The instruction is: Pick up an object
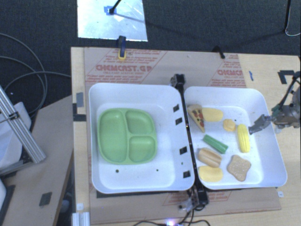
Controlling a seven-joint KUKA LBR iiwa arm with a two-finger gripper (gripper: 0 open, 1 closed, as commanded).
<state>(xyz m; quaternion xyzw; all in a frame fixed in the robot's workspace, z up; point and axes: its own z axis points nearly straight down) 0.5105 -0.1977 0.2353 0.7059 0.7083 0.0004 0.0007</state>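
The right bin (263,98) holds several toy foods: a pizza slice (196,116), a yellow piece (212,114), a small orange-yellow lump (229,125), a corn cob (243,138), a green stick (215,143), a hot dog (209,157), a yellow lump (210,173) and a slice of toast (238,167). My gripper (259,125) reaches in over the bin's right rim, just right of the corn cob and apart from it. Nothing shows in its grasp.
The left bin (108,91) holds a green divided plate (127,135). A black divider with clips (184,135) runs between the bins. Cardboard (155,65) lies under both bins. An aluminium frame (19,126) stands at the far left.
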